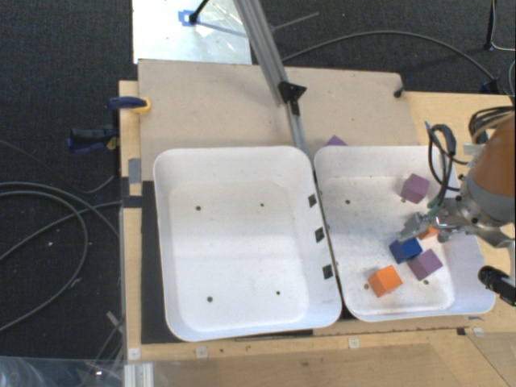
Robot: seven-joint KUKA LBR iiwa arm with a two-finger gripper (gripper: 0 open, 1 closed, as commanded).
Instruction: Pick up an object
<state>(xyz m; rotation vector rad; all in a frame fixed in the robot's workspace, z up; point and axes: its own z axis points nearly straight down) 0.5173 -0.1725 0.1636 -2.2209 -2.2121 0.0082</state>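
Two shallow white bins sit side by side on the worktop [266,107]. The left bin [234,240] takes up the middle of the frame, and the right bin [359,216] lies at the right. The grey arm [492,180] comes in from the right edge of the frame and reaches down over the right bin. Its hand [426,226] hangs low at the right side of that bin, right above a little bunch of blocks. It is too small and too blurry to tell how far the hand is open, or whether it has hold of anything. A blue block [405,249] lies just below the hand, so close that they may be touching — it is hard to be sure. A small bit of orange [428,234] peeks out just beside the hand. A purple block [426,263] sits next to the blue one, to its lower right, and the two look like they touch. An orange block [385,280] lies near the bottom of the bin, a little apart to the lower left. Another purple block [415,188] sits alone higher up in the same bin. One more purple thing [335,142] pokes out behind the top rim of the right bin.
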